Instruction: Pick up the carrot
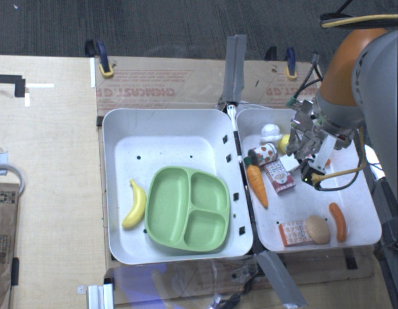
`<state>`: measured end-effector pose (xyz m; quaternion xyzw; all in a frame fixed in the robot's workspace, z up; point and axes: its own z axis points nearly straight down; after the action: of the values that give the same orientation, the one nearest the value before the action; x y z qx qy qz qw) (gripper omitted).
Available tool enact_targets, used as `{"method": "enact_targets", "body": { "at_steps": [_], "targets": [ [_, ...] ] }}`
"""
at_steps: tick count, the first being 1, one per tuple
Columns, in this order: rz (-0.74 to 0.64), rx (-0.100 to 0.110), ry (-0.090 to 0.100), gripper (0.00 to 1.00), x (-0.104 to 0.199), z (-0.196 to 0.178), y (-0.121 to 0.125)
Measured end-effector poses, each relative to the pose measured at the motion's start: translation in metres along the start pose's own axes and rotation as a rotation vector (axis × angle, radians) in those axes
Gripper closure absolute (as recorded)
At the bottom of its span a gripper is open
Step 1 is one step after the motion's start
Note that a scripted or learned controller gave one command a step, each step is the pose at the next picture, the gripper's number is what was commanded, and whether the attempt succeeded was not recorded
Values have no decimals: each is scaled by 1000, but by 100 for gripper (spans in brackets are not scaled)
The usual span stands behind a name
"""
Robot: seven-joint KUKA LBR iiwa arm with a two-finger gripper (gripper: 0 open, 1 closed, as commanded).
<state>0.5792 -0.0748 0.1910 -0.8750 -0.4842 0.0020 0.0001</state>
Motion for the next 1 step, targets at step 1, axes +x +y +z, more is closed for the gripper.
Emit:
{"method": "enact_targets", "body": {
  "at_steps": [1],
  "targets": [
    [-392, -1, 0, 100, 10, -46, -21]
  ]
}}
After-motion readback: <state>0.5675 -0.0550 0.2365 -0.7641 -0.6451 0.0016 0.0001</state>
